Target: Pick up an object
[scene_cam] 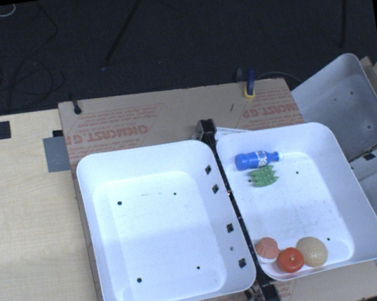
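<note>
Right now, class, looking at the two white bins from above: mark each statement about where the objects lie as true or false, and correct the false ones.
1. The blue bottle lies on its side in the right bin. True.
2. The green object sits in the left bin. False: it lies in the right bin, just below the bottle.
3. The red round object lies between a pinkish one and a tan one. True.
4. Those three round objects lie at the far end of the bin, beside the bottle. False: they cluster at the near end, away from the bottle.

Bright, even overhead light; the left bin glares white, slightly soft focus.
</note>
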`<state>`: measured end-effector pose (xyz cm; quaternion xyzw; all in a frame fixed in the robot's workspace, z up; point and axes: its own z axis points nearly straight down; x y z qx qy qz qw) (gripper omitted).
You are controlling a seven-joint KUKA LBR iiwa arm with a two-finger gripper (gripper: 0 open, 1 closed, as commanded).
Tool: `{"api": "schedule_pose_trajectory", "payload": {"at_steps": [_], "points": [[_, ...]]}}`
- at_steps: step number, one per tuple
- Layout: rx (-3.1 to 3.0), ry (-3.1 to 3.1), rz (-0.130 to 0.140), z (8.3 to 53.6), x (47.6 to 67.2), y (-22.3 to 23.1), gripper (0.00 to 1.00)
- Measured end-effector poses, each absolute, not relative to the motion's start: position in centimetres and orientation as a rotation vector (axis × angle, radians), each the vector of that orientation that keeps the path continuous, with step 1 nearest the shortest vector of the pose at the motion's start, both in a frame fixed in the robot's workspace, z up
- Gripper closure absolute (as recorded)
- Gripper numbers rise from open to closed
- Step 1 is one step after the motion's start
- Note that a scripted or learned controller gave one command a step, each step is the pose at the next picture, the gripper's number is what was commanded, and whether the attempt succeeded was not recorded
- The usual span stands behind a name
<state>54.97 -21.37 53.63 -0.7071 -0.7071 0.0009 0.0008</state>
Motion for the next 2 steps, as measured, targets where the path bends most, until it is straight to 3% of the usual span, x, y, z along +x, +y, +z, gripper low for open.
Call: {"api": "schedule_pose_trajectory", "payload": {"at_steps": [1,2], "points": [[-2.218,-2.222,0.005,54.62,55.04,-21.36,1.0],[-2.217,-2.222,0.005,54.57,55.03,-21.35,0.0]]}}
